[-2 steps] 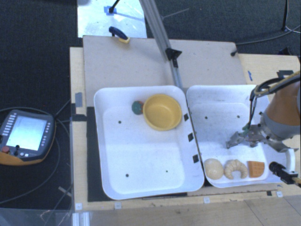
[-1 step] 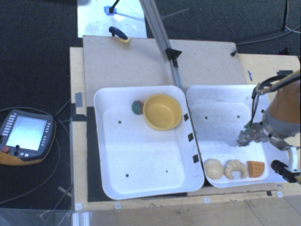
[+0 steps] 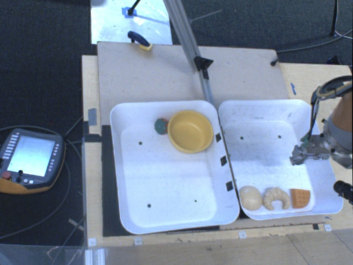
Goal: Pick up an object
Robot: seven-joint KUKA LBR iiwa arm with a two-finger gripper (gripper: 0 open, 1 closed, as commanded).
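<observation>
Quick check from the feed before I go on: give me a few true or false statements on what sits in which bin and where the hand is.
1. The yellow bowl sits in the left bin. True.
2. The small teal ball lies inside the bowl. False: it rests beside the bowl, against its left side.
3. Three food-like items line the near edge of the right bin: a pale roll, a croissant and an orange wedge. True.
4. The hand is over the left bin. False: it is at the right bin's right side.
5. The hand holds the croissant. False: the croissant lies on the bin floor.
</observation>
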